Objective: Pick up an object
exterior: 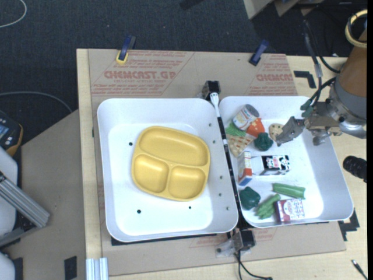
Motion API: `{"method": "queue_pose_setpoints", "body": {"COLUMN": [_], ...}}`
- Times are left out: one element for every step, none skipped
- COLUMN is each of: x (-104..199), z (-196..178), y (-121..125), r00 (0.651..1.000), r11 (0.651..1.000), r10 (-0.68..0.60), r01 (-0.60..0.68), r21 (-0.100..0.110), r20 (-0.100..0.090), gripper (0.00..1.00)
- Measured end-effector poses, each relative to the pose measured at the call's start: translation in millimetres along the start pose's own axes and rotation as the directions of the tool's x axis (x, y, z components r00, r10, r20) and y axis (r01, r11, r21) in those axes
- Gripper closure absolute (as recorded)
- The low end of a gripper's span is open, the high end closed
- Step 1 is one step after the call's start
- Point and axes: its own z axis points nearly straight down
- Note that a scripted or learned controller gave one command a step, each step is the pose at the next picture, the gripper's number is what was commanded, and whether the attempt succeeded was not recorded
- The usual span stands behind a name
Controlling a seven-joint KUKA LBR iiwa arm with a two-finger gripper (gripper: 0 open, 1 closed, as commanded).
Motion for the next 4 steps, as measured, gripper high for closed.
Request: {"method": "queue_pose_setpoints", "body": {"x": [0, -1, 3, 6], "z": [-5, 38, 82, 143], "y": [2, 1, 5, 12], "r00": [1.000, 1.000, 1.000, 1.000], "r11": [1.000, 1.000, 1.000, 1.000], "r10": [-0.002, -0.001, -0.002, -0.002], "r01": [0.002, 0.001, 0.002, 0.002], "r21": [-0.010, -0.005, -0.004, -0.003], "r20": [0.001, 0.000, 0.000, -0.001], "gripper": [0.00, 0.00, 0.00, 0.00]}}
